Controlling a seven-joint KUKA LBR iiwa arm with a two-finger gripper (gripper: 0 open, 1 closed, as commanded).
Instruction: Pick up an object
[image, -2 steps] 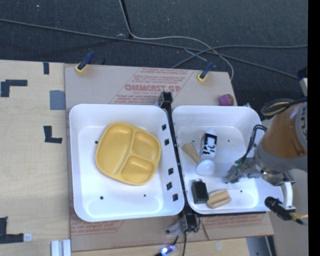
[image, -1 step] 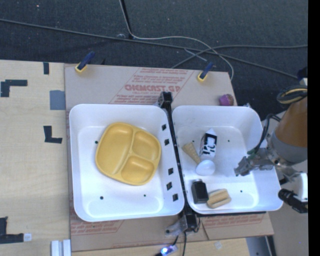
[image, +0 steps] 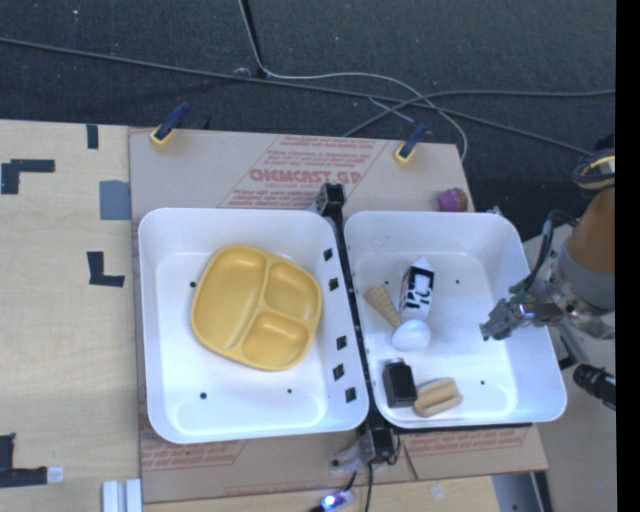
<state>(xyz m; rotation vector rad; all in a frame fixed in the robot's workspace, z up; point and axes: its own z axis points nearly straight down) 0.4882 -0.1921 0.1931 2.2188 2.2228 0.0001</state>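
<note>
I am hovering my gripper (image: 500, 325) at the right bin's (image: 520, 395) right wall, over bare white floor; I cannot tell its spread. The white bottle (image: 417, 290), tan block (image: 437, 397) and black box (image: 399, 383) are lying toward the divider.

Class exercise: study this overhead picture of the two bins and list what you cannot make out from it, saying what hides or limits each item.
- Gripper: small and dark in the camera view; its state is too blurred to judge.
- Arm: cut off by the right edge.
- Black-and-white bottle: label print too small to read.
- Black block: too dark and small to identify.
- Purple object outside the right bin: too small to identify.
</note>
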